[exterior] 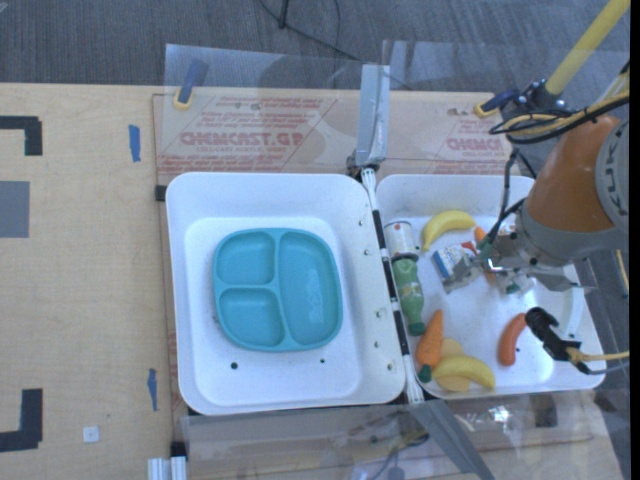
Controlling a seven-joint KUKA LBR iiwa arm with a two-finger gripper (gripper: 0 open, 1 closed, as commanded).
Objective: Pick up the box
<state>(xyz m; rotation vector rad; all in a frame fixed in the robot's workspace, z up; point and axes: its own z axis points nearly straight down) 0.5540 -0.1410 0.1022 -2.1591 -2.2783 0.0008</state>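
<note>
From the fixed camera above the bench, we take the slim green plastic bottle (407,290) as our landmark. It lies lengthwise along the left wall of the right shallow white bin (565,376).

Just right of the bottle's upper half lies the small blue-and-white cardboard box (450,262), tilted, on the bin floor. The two-finger gripper (492,264) sits just right of the box, on the side away from the bottle and very close to it. We cannot tell whether it touches the box, nor whether it is open or closed. The grey arm with its orange band (570,193) reaches in from further right of the bottle.

Just above the bottle's top end stands a small white can with a red band (398,236). Up and to the right of the bottle lies a curved yellow banana (447,226). Below the bottle's lower end, an orange carrot (431,338) lies tilted, and a second yellow banana-like fruit (465,372) lies beside the carrot's lower end. A red sausage-shaped piece (511,338) lies well to the lower right of the bottle.

Left of the bottle, across the bin walls, the left shallow white bin (190,268) holds a turquoise plastic plate with three compartments (279,289), lying flat.
</note>
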